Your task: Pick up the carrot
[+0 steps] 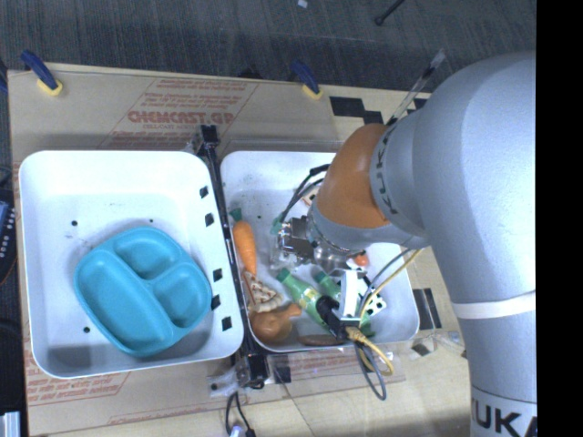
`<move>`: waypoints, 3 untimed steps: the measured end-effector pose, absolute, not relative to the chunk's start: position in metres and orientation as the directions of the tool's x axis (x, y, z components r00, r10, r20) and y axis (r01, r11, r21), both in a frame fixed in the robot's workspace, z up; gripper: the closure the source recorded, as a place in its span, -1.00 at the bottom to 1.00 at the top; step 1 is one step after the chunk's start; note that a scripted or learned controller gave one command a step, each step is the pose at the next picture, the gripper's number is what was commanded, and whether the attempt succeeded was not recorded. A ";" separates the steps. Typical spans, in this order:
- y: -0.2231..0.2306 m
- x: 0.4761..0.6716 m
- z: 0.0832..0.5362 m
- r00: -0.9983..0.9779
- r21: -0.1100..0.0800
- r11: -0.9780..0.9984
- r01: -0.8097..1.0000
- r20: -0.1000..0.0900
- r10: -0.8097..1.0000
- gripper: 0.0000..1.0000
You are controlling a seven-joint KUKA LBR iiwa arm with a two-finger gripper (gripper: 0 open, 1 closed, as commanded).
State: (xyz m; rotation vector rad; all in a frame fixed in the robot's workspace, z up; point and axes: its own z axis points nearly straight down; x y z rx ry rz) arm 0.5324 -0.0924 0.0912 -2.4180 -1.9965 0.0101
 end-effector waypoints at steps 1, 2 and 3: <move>-0.093 0.533 0.092 0.190 -0.006 -0.190 0.982 -0.001 0.982 -1.00; -0.055 0.627 0.197 0.285 0.002 -0.285 0.958 0.003 0.958 -1.00; -0.096 0.643 0.113 0.192 -0.014 -0.192 0.981 -0.001 0.981 -1.00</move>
